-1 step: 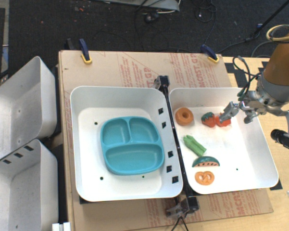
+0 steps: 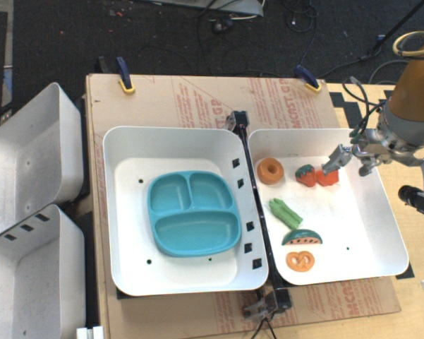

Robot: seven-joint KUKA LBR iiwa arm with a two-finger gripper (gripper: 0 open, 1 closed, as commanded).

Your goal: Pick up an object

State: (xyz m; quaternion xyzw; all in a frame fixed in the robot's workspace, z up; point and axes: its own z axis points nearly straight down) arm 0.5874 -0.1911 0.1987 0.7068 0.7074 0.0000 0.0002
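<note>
The right bin (image 2: pixel 381 210) holds several toy foods. A brown donut (image 2: pixel 271 170) lies near its back left, and a red strawberry with a green top (image 2: pixel 307 175) sits beside a small red piece (image 2: pixel 329 179). Further forward lie a green pod (image 2: pixel 286 212), a watermelon slice (image 2: pixel 301 238) and an orange pretzel (image 2: pixel 300 261). My gripper (image 2: pixel 336 159) reaches in from the right and hangs just above the small red piece, its tip overlapping that piece's upper edge. Nothing is visibly held.
The left bin (image 2: pixel 120 189) carries a teal divided plate (image 2: pixel 194 212). A black divider (image 2: pixel 250 189) runs between the bins. Two spare white bins (image 2: pixel 28 161) stand off the bench at the left. Cables hang by the arm's wrist (image 2: pixel 402 111).
</note>
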